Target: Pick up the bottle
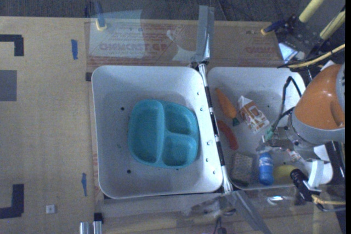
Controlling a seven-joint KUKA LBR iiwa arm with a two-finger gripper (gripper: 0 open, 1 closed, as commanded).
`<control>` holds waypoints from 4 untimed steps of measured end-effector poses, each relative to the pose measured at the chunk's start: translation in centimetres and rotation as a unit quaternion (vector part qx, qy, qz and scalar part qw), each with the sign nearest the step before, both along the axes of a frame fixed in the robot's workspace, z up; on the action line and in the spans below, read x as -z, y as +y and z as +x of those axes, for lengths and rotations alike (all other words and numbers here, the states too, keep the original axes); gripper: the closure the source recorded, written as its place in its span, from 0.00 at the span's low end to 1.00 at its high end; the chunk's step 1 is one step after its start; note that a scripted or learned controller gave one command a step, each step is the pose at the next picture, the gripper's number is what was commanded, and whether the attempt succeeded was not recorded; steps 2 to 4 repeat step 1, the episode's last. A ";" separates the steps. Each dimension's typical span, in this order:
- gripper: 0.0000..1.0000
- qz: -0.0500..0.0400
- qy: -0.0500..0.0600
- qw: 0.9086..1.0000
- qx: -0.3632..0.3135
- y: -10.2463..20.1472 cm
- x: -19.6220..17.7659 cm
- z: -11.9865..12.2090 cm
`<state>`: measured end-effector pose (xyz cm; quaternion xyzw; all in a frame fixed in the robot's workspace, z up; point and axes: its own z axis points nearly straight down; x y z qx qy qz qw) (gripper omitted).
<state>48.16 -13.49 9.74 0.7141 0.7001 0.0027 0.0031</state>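
The bottle (pixel 266 169) is small and blue with a pale cap, lying near the front edge of the right bin (pixel 263 76). My gripper (pixel 278 143) hangs over that bin under the orange-banded wrist (pixel 321 102). It sits just behind and slightly right of the bottle's cap, very close to it. I cannot make out any contact between them.
The right bin also holds an orange carrot (pixel 225 105), a red piece (pixel 228 135), a small carton (pixel 252 113), a grey sponge-like pad (pixel 241 164) and a yellow object (pixel 283 172) beside the bottle. A teal divided plate (pixel 163 132) lies in the left bin (pixel 109 118).
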 end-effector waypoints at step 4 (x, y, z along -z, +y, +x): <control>1.00 0.000 0.004 1.000 -0.029 4.8 -9.5 5.5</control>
